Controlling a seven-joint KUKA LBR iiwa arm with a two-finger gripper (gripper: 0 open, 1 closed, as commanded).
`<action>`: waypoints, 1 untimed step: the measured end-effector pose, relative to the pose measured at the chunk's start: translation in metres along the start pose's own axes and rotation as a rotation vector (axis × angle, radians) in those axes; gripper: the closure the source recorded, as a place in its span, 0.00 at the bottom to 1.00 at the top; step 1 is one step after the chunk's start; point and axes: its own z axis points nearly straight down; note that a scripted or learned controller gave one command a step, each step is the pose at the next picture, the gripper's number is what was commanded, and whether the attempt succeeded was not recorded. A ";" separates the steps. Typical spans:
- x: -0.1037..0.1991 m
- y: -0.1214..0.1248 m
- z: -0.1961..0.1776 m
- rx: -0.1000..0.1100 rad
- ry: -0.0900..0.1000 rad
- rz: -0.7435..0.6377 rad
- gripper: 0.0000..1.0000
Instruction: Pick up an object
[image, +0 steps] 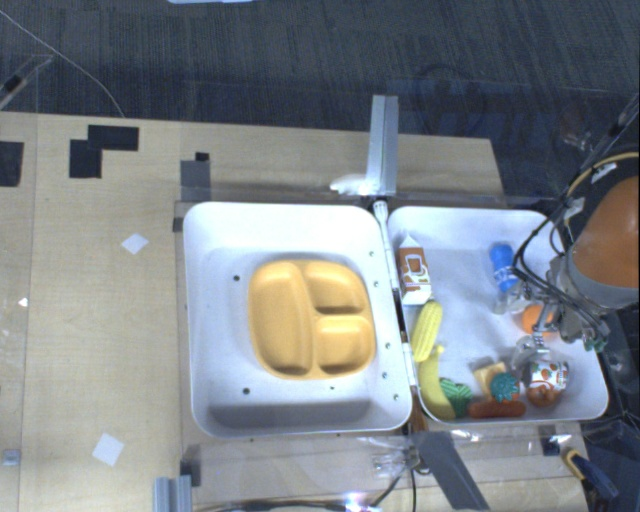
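Observation:
The right white bin (460, 235) holds several small objects. A white and brown carton (413, 272) stands at its left wall, with a yellow corn cob (428, 330) and a banana (432, 385) below it. A blue bottle (503, 268) lies toward the back right. An orange piece (533, 318) sits just under the wrist. Along the front lie a green item (457, 393), a teal ball (505, 385), a red sausage (497, 408) and a round red and white toy (546, 380). My gripper (537, 343) hangs low over the bin's right side, between the orange piece and the round toy.
The left white bin (215, 300) holds a yellow divided tray (310, 318). A metal post (383, 145) stands behind the seam between the bins. The arm's orange band (608, 245) and cables overhang the right bin's right rim.

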 end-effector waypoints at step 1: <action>0.049 0.000 -0.001 0.000 0.002 0.026 0.00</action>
